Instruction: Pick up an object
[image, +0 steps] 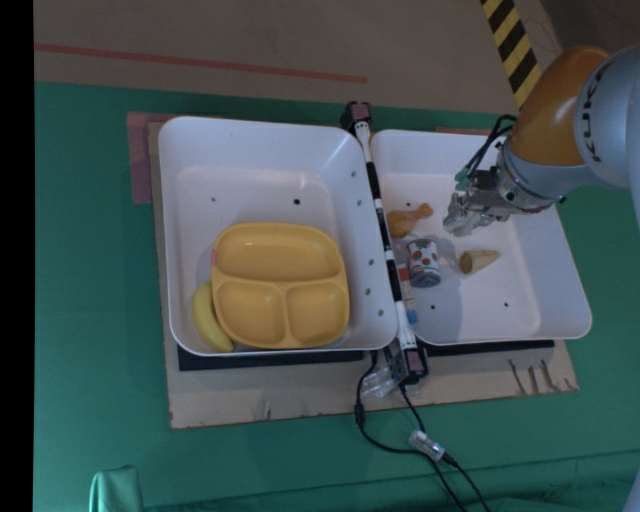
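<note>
The right bin (545, 300) holds three small objects: an orange chicken drumstick toy (408, 219) near its left wall, a small can with a red and white label (424, 262) just below it, and a tan ice-cream cone toy (478, 261) to the can's right. My gripper (461, 221) hangs over the right bin, right of the drumstick and above the cone, apart from all three. Nothing shows between its fingers.
The left bin (250, 160) holds a yellow divided tray (281, 285) with a banana (208, 320) against its left side. A black divider with white tags (383, 240) runs between the bins. Cables (420, 440) trail off the bench's front.
</note>
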